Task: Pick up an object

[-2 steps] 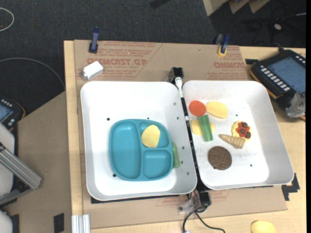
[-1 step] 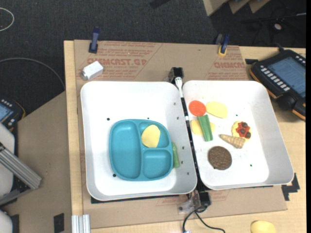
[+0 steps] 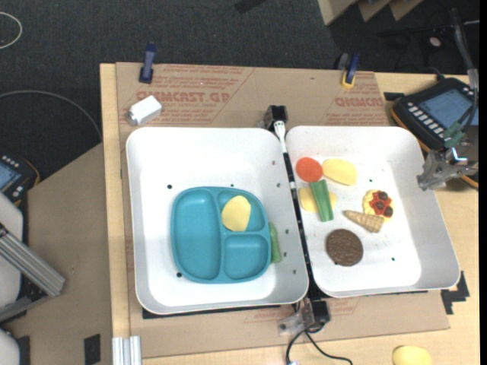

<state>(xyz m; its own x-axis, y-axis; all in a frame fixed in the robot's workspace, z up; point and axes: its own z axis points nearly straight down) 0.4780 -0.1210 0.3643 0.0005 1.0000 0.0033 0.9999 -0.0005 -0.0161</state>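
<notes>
Dark carpet around a plywood bench (image 3: 228,90) with two white bins. Left bin (image 3: 152,166) has a teal divided tray (image 3: 198,242) with a yellow piece (image 3: 237,214) in its top right compartment. Right bin (image 3: 403,265) holds toy food: orange tomato (image 3: 308,168), yellow lemon (image 3: 339,171), green stick (image 3: 323,200), cone (image 3: 365,220), pizza slice (image 3: 378,202), brown cookie (image 3: 345,247). Gripper (image 3: 440,169) sits at the right bin's right rim, clear of the food; can't tell its grasp state. Nothing lifted, so the pick looks not yet started.

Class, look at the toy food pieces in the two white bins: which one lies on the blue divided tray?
The pale yellow oval piece, in the blue divided tray's upper right compartment; the others lie in the right bin.
</notes>
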